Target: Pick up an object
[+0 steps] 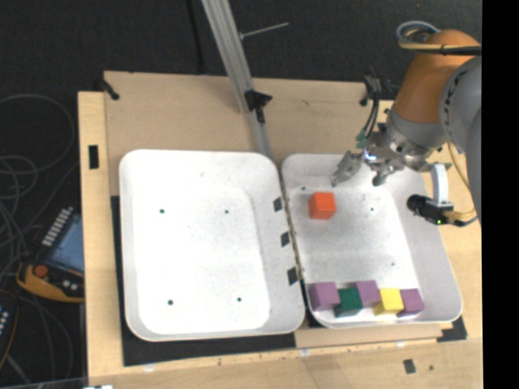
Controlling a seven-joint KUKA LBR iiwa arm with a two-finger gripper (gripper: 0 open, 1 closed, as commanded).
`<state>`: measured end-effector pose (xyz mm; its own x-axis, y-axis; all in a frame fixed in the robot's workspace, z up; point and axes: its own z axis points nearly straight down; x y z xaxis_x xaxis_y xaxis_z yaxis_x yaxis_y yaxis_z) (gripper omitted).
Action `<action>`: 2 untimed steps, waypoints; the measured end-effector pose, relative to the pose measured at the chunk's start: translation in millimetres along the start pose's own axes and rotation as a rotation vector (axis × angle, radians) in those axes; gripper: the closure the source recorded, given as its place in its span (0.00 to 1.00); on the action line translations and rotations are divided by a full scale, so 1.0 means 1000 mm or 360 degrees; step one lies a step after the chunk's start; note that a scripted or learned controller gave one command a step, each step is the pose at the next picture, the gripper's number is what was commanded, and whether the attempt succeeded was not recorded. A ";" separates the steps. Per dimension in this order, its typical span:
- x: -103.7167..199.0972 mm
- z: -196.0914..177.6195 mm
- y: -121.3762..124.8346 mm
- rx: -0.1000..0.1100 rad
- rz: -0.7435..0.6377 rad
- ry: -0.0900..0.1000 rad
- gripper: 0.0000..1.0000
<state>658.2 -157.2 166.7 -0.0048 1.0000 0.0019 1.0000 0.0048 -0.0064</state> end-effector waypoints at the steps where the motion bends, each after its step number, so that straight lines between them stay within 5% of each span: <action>1: 0.049 0.057 -0.017 -0.0027 -0.0002 0.0015 0.00; 2: 0.040 0.049 -0.019 -0.0017 0.0009 -0.0004 1.00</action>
<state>638.2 -117.2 118.4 0.0008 1.0000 -0.0006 1.0000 -0.0008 0.0042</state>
